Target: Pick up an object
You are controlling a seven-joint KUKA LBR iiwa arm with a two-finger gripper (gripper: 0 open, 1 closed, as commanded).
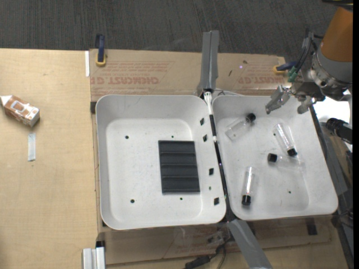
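Above the far right corner of the right bin (pixel 320 203), the gripper (pixel 289 101) is hanging with its jaws spread apart, pinching nothing. Three clear vials (pixel 285 139) and a small black cap (pixel 272 158) are lying loose on that bin's floor, while a black ribbed block (pixel 179 166) is sitting in the left bin (pixel 112 167).

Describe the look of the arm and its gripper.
The arm's wrist section is grey metal with a broad orange band above it. Blue and green cables run beside the wrist. The gripper is small, with two thin grey metal fingers.
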